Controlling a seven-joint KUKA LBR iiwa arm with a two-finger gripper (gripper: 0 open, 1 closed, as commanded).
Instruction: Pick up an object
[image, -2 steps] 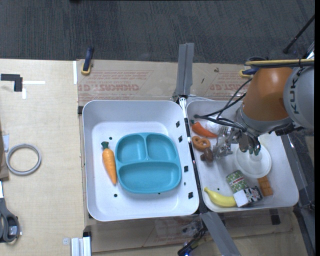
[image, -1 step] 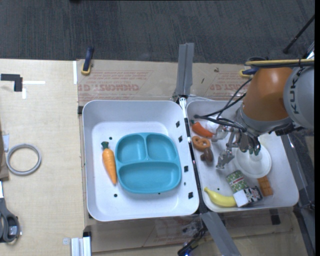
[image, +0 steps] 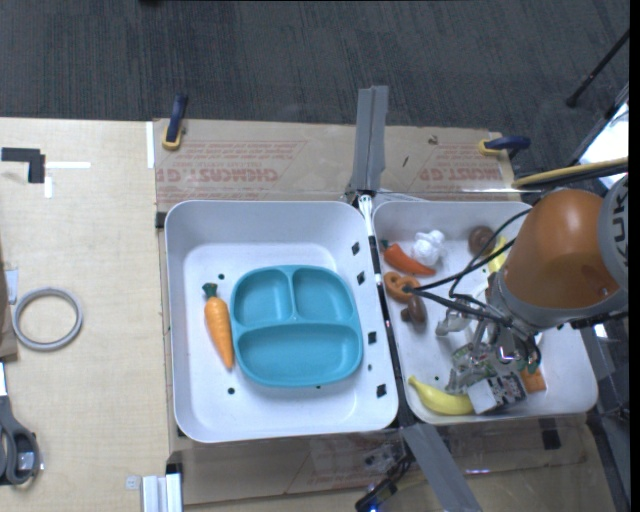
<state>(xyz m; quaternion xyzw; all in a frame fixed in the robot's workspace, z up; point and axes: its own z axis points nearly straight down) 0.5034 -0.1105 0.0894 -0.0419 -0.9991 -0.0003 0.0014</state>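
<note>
The grey arm comes in from the right, its orange band (image: 560, 250) hanging over the right bin's (image: 425, 215) far right part, with the wrist bent down toward that bin's near side. The tool (image: 490, 370) sits low among cables and metal parts just right of the banana (image: 440, 398); whether it is spread or pressed together I cannot tell, as the clutter hides that.

Taking the banana as landmark: it lies at the right bin's near edge. Beyond it, toward the bin's far side, lie a small brown piece (image: 413, 311), an orange round piece (image: 399, 285), an orange carrot-like piece (image: 408, 259) and a white crumpled thing (image: 430, 244). A dark brown round piece (image: 482, 239) sits further right of those, beside the orange band.

Left of the banana, in the left bin (image: 190, 400), a teal divided plate (image: 297, 325) lies flat, and a carrot (image: 219, 325) lies just beside the plate's left edge. Far left on the table (image: 90, 400) rests a grey ring (image: 44, 318).
</note>
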